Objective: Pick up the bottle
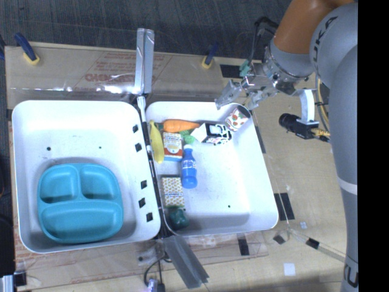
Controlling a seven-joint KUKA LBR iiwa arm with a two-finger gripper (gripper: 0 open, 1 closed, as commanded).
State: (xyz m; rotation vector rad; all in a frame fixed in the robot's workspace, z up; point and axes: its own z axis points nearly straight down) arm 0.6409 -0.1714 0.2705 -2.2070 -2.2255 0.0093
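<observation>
- the bottle (188, 169) lies in the right bin (255, 187), left of its middle, with the white cap end pointing up the view toward the carrot (180, 126).
- it looks like small blue plastic: light, i judge, fairly stiff, smooth and round, so it may roll or slip if i pinch it off centre.
- i'd take hold across the blue body, midway along, fingers either side of its width; the cap end is crowded by a carton (172, 145) and a banana (157, 143) just beside it.
- a patterned box (172, 191) sits just below and left of it, close enough to snag a finger.
- my hand (243, 96) hangs over the bin's far right corner, above a small patterned cup (237, 119), well apart from the bottle.
- the fingers look spread, with nothing between them.
- my arm comes in from the right, wrist tilted down and toward the left.
- the left bin (24, 163) holds a blue tray (79, 202), out of my way.
</observation>
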